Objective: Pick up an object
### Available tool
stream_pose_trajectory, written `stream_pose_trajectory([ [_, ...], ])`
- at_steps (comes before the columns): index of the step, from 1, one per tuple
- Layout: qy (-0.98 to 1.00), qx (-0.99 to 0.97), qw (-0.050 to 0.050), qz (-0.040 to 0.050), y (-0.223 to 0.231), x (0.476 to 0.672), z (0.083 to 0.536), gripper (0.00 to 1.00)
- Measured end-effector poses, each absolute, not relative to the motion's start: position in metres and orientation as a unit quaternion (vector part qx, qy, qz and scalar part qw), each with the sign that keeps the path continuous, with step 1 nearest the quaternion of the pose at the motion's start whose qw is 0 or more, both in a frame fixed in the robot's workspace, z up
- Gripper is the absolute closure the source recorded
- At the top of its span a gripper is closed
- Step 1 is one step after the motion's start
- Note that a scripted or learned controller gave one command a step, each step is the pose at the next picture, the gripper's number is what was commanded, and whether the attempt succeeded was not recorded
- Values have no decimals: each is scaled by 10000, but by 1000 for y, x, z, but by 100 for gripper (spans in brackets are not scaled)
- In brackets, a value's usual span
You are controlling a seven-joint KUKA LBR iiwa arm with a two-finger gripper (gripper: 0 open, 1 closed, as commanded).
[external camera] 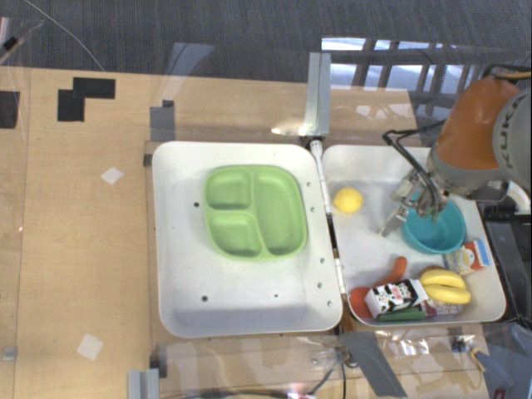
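Since the gripper (413,204) hangs part open and empty right at the teal bowl's (436,229) left rim, it'll probably just clip the rim; fingers could skid off.

Two white bins are seen side by side: the left bin (179,306) bears a green divided plate (253,212). In the right bin (366,248), the gripper (413,207) is poised at the rim of a teal bowl (436,231), with a lemon (348,199) to its left and a banana (445,286) below.
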State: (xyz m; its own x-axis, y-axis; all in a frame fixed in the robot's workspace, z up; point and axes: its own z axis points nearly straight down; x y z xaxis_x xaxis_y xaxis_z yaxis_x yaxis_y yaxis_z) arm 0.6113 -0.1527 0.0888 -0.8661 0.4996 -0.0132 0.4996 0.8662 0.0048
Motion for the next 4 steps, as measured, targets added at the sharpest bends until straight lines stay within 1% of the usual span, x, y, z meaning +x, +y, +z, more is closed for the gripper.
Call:
stream_pose_trajectory([
  [1,9701,2428,59,22,-87,568,90,0],
  [2,9558,2940,70,13,-124,604,89,0],
  [3,9048,4259,66,24,-101,555,90,0],
  [4,8695,4939,50,21,-135,606,89,0],
])
